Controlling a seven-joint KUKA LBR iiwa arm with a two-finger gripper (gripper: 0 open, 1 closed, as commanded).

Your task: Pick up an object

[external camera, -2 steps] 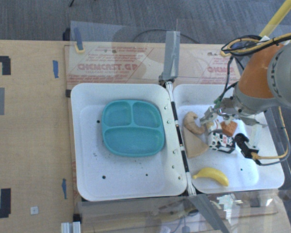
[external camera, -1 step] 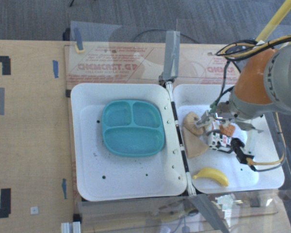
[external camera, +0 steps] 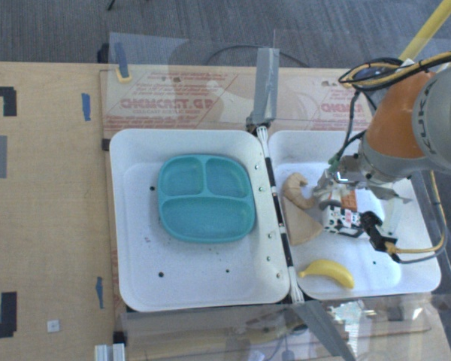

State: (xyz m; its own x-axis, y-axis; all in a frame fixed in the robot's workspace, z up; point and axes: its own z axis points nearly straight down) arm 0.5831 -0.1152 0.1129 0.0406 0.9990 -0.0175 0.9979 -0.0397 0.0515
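Gripper (external camera: 332,201) low in right bin (external camera: 417,277), finger state indeterminable, tan wooden piece (external camera: 299,209) at its 9 o'clock, banana (external camera: 328,271) at 6.

Teal divided plate (external camera: 207,198) lies in the left bin (external camera: 128,224).

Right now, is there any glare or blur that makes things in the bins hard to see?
Camera view: even light and soft shadows; the teal plate and banana are sharp. Clear panels at the near edge show faint reflections. The tool is cluttered with cables, so its state is unclear.
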